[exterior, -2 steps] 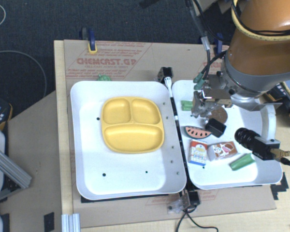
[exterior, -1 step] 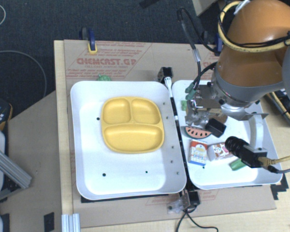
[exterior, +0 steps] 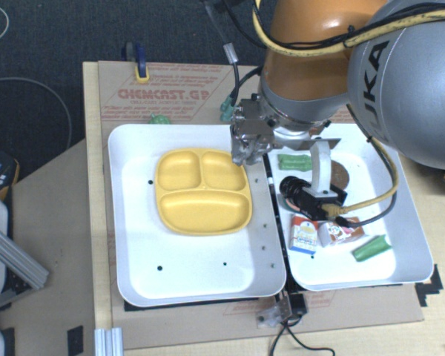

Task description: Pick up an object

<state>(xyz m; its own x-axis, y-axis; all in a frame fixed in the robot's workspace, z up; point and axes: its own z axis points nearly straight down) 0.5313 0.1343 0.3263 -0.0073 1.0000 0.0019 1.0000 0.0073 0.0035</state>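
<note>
One green stick [exterior: 371, 248], short and smooth, lies nearest, in the right bin [exterior: 411, 236] of two shallow white plastic ones, well right of the yellow plate [exterior: 204, 191]. Two small printed cartons touch each other between stick and plate: the inner carton [exterior: 305, 237] and the outer carton [exterior: 339, 233]. The single plate lies flat in the left bin [exterior: 208, 273]. It is glossy moulded yellow, a rounded square with three compartments, one wide on the near side and two smaller beyond. Right of its far edge are one brown disc [exterior: 340, 175] and one flat green block [exterior: 293, 162]. The grey metal pincer [exterior: 243, 148] hangs at the plate's far right corner; whether it is wide or narrow I cannot tell. Beyond the plate the worktop [exterior: 170, 87] is a brown board with red print.
</note>
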